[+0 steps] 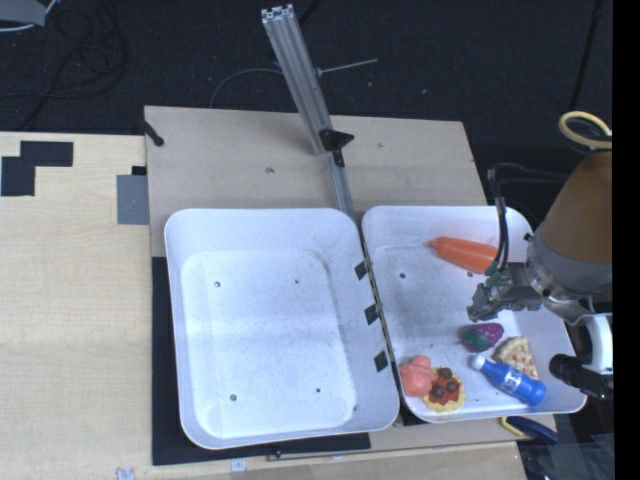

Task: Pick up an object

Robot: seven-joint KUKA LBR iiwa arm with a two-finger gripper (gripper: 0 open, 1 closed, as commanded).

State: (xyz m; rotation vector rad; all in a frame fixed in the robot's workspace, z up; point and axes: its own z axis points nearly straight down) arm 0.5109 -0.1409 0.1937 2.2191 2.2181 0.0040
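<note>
Purple-green toy (482, 336) lies in the right bin (420, 230), just below the pincer (492, 304), whose spread I cannot tell. Crowding from the pizza slice (516, 352) and blue bottle (512, 380) could spoil a grasp.

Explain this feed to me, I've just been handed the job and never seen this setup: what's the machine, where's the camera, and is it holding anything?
One camera looks down at a slant on a bench with two white bins. The left bin and the right bin sit side by side. The grey arm reaches in from the right; its gripper hangs over the right bin, just above a purple and green toy. Nearby lie an orange carrot, a blue bottle, a pizza slice, a pink toy and a small tart. I can't see anything held.
</note>
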